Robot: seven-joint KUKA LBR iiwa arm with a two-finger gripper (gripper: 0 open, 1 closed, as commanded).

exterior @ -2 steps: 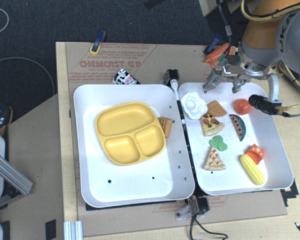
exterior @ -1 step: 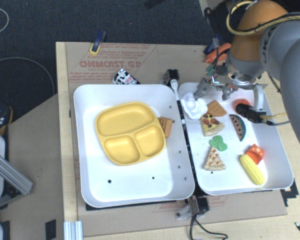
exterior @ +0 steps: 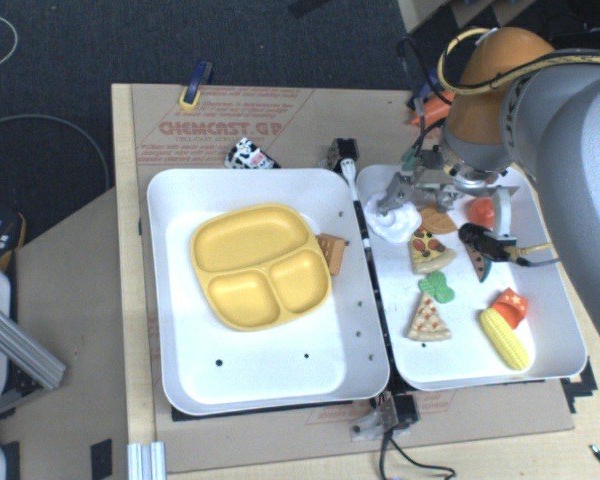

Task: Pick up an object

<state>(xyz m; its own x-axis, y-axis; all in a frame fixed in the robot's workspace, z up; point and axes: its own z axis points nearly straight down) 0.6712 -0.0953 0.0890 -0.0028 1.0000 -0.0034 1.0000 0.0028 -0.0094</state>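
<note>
We judge the reach-in step underway: the gripper [exterior: 392,200] hangs low at the right bin's [exterior: 560,353] far left corner, over a white object [exterior: 391,223]. Whether its fingers are open, we cannot tell. Next comes closing and lifting cleanly.

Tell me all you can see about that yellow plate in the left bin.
The yellow plate looks like smooth plastic, with rounded corners and three hollows: one long, two smaller. It lies flat and slightly turned in the left bin, toward its far side. A small brown piece rests against its right edge.
</note>
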